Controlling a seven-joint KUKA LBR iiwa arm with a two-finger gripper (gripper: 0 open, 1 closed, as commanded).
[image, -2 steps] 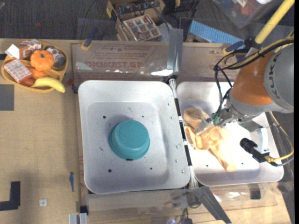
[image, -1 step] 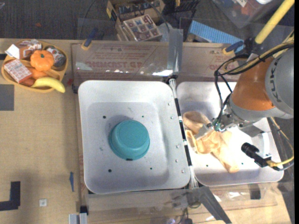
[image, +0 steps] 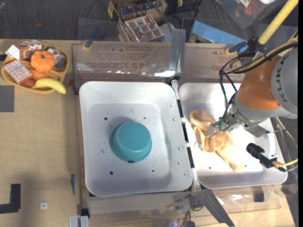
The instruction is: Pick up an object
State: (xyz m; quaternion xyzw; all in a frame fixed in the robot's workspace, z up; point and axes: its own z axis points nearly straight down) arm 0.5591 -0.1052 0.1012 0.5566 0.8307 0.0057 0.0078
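A crumpled tan cloth (image: 214,138) lies in the right bin (image: 203,94), stretching from its left side toward the front right. My gripper (image: 220,127) hangs over the middle of that cloth, right down at its surface, with the orange-banded wrist above and to the right. Fabric bunches up around the gripper's tip. An upturned teal bowl (image: 131,141) rests in the middle of the left bin (image: 94,108), well away from the gripper.
A basket (image: 9,72) with a small pumpkin, a banana and other toy food stands on the bench at the far left. Boxes and clutter lie beyond the bins' back edge. Cables hang near the arm at the right.
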